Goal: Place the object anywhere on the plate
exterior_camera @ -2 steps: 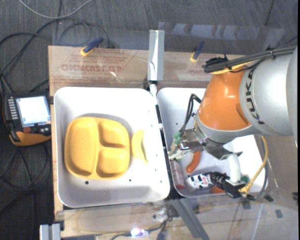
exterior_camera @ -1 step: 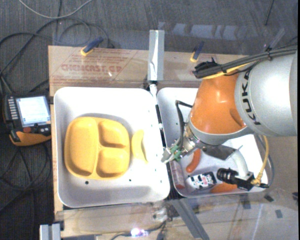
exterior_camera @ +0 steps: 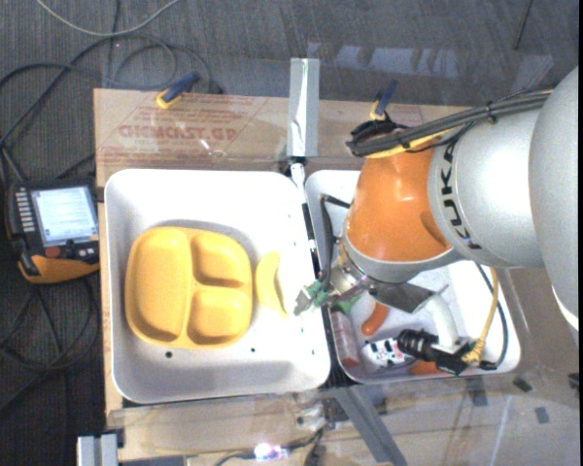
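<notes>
A pale yellow, curved banana-shaped piece [exterior_camera: 268,282] lies just right of the yellow three-compartment plastic plate [exterior_camera: 188,284]; my jaws [exterior_camera: 316,297] hover beside it, their opening unclear.

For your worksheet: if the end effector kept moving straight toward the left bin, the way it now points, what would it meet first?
Probably the pale yellow curved piece lying just left of the end effector, before the yellow plate. Height above the bin is unclear.

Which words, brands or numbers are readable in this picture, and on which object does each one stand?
"KUKA": dark letters on the grey arm, partly cut off by the orange band.
Red print on the cardboard sheet: appears reversed and faint, not readable.
Screen of the handheld pendant: too small to read.
</notes>
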You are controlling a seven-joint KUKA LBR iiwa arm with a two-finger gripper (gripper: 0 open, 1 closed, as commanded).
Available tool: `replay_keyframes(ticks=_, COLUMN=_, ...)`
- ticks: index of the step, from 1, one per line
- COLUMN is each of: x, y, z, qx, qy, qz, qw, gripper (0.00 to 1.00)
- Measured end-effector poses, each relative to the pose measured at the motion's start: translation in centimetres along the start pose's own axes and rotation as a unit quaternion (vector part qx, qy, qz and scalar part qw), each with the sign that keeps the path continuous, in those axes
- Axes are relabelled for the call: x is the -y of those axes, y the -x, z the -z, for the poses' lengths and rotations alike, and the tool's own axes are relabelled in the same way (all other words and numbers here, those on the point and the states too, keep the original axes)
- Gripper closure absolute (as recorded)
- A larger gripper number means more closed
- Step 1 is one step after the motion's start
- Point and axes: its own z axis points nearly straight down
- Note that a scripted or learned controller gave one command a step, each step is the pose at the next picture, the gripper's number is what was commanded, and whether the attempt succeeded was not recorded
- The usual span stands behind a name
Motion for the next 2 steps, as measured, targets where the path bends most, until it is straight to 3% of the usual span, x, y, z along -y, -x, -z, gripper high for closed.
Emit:
replay_keyframes(ticks=1, x=-0.8, y=-1.6, z=0.0, qx=0.001, qy=0.0, qz=0.036, qw=0.9994, gripper=1.0)
replay_keyframes(ticks=2, x=-0.3, y=-0.2, z=0.6, qx=0.002, qy=0.001, qz=0.131, qw=0.9913, gripper=1.0)
